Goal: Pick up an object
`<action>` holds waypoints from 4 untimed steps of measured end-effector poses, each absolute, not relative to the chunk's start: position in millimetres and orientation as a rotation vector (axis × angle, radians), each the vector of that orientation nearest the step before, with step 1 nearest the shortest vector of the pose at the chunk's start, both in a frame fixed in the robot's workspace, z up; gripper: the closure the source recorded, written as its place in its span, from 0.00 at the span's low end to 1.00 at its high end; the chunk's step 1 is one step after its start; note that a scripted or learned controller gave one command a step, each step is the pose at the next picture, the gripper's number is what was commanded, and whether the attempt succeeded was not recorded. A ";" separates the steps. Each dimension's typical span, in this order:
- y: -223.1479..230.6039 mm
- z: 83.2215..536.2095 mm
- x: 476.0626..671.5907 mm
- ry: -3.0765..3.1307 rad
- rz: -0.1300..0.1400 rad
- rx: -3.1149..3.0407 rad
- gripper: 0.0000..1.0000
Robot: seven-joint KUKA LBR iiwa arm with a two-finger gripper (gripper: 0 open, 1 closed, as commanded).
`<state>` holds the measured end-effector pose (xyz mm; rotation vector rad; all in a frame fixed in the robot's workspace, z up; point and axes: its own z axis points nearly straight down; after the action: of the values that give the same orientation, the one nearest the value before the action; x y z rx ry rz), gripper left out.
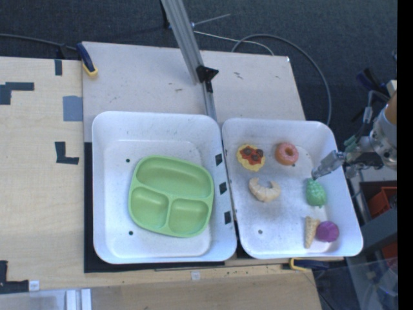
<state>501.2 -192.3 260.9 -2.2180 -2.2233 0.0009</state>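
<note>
Tool (pixel 324 165) above green toy (pixel 315 193) — r. bin (pixel 274 126)

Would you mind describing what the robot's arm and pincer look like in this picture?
At the view's right edge a pale grey, rounded arm segment shows an orange patch at its top. Below it sits a dark metal wrist block with thin cables, one greenish. The pincer is slim, grey and metallic, with narrow tapering fingers.

Even, bright overhead light; soft focus, faint shadows.

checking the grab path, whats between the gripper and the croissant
In the camera view, bare white bin floor lies between the gripper and the croissant; the green toy sits just below that line.
</note>
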 end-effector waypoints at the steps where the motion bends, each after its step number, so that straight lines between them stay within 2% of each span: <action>1: -192.4 260.9 501.2 -2.223 0.001 -2.218 0.00; 2: -188.5 197.1 499.3 -2.217 0.007 -2.215 0.00; 3: -187.3 153.5 498.1 -2.219 0.006 -2.216 0.00; 4: -184.3 91.6 502.7 -2.219 0.006 -2.215 0.00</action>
<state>502.7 -184.3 91.6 -2.2145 -2.2188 0.0056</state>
